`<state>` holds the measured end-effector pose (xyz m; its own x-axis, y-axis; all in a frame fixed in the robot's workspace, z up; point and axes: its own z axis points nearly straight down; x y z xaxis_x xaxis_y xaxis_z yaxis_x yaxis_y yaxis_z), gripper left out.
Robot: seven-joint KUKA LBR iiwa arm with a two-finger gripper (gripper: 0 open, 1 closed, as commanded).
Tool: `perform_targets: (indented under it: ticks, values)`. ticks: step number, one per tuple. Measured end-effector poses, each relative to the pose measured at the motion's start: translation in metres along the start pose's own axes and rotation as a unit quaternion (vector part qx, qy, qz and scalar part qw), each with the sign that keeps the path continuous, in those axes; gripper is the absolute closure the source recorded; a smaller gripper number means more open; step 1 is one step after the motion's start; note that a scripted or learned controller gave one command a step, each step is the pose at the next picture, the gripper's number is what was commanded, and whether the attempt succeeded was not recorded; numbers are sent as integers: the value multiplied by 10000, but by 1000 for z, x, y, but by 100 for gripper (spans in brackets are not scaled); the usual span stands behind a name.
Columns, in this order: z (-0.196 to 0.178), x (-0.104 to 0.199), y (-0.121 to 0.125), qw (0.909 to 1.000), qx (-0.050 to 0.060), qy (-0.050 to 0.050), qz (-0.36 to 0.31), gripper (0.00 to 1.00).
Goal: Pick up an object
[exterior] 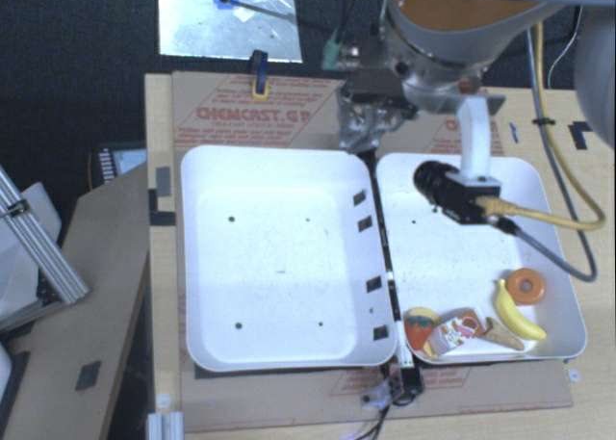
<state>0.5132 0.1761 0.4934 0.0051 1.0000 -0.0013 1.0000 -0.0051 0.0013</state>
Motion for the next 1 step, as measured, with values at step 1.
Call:
perform_targets:
  ticks: [1]
  values:
    - [-31, -76, -22, 10000, -26, 8, 8, 100]
